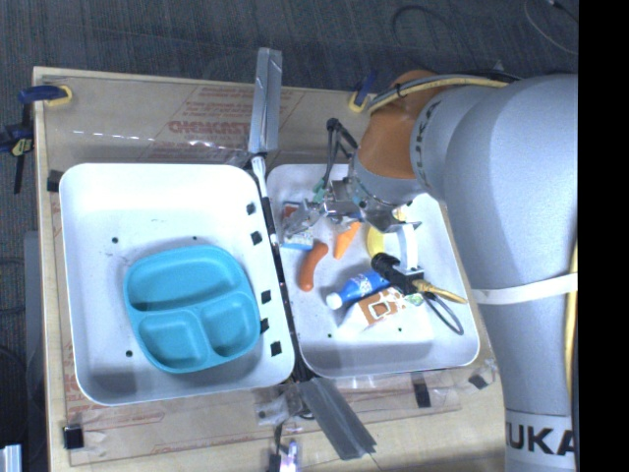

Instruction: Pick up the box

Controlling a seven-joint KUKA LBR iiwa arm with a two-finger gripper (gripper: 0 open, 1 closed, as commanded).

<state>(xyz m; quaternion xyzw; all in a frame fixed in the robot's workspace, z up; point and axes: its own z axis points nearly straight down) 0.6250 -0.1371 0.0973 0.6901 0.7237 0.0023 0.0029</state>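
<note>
Blue sectioned tray [192, 306] in left bin [88, 214]; end effector [329, 203] over cluttered right bin [447, 337].

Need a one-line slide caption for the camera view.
KUKA arm reaches into the right bin above cluttered items including a small box; blue divided tray in the left bin.

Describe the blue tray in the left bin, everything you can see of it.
The blue tray looks like smooth light-blue plastic, with rounded corners and three compartments: one long one along its far side, two smaller ones nearer the camera. It lies flat and slightly turned on the floor of the left bin, with nothing in it. The gripper is not near it.
</note>
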